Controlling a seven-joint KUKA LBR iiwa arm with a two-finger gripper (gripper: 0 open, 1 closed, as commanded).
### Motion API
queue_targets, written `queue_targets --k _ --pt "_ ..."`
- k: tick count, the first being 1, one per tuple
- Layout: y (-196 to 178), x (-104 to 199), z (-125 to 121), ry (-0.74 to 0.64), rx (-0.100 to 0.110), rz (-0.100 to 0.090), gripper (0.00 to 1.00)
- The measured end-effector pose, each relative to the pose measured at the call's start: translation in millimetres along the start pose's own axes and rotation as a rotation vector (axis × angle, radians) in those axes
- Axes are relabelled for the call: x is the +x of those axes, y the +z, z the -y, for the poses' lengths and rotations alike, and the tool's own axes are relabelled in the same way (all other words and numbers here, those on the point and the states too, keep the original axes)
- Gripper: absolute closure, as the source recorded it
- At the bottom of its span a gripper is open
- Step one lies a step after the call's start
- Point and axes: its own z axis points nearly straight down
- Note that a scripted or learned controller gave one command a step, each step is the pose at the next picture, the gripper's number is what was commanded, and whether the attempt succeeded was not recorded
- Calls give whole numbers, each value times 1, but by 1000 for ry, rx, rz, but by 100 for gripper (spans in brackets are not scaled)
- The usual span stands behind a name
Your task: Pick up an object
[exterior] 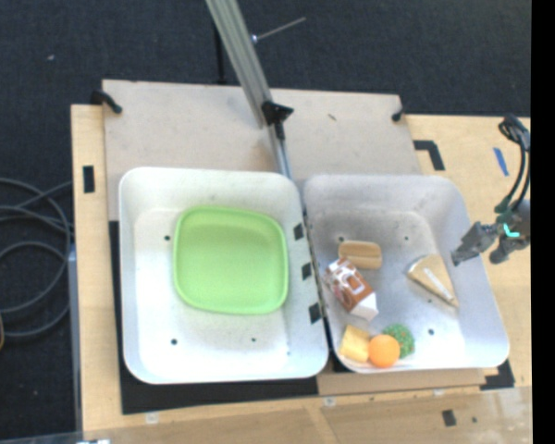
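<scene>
Nearest us, at the right bin's (476,340) front edge, we see a yellow block (355,345), an orange ball (383,351) and a green piece (401,339) bunched together. Going left to right: a green plate (231,259) fills the left bin (148,340); then a tan block (360,254), a wrapped packet (351,287), a pale wedge (432,278). The gripper (488,240) sits at the right rim, likely approaching; whether its jaws are open we cannot tell.

My pincer (488,240) hangs at the right bin's (472,336) right rim. In that bin lie a wedge (432,278), a block (360,254), a carton (351,288); a plate (231,259) lies in the left bin (148,340).
</scene>
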Motion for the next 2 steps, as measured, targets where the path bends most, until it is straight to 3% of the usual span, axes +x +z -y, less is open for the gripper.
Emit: queue_targets --k 1,2 --pt "0 0 0 0 0 0 0" --pt "60 5 3 0 4 -1 0"
